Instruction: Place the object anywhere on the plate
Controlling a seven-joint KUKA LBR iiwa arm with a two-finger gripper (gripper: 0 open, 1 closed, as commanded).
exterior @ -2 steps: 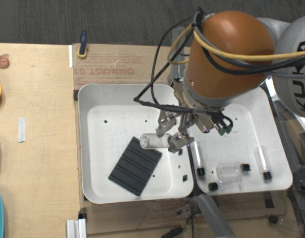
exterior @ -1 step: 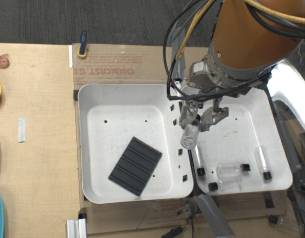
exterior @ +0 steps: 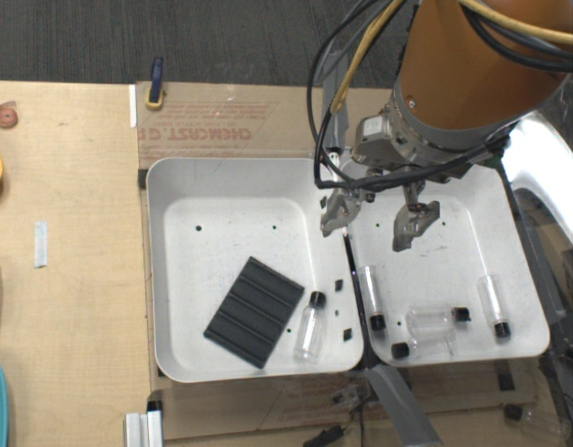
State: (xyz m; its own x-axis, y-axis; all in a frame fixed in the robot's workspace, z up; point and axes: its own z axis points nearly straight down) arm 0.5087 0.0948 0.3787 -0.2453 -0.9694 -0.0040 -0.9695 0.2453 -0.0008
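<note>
A black ridged plate [exterior: 255, 310] lies tilted in the left bin [exterior: 174, 250], toward its front. Just right of the plate lies a clear vial [exterior: 308, 331] with a black cap, close to the plate's edge but off it. My gripper [exterior: 375, 222] hangs over the back left part of the right bin [exterior: 533, 287], near the wall between the two bins. Its two fingers [exterior: 337, 214] stand wide apart, open, with nothing between them. It is well behind and to the right of the plate.
Several more clear vials with black caps lie along the front of the right bin, one [exterior: 368, 294] by the dividing wall and one [exterior: 492, 304] at the far right. Small black bits [exterior: 339, 285] lie in the left bin. Cardboard [exterior: 211, 124] lies behind the bins.
</note>
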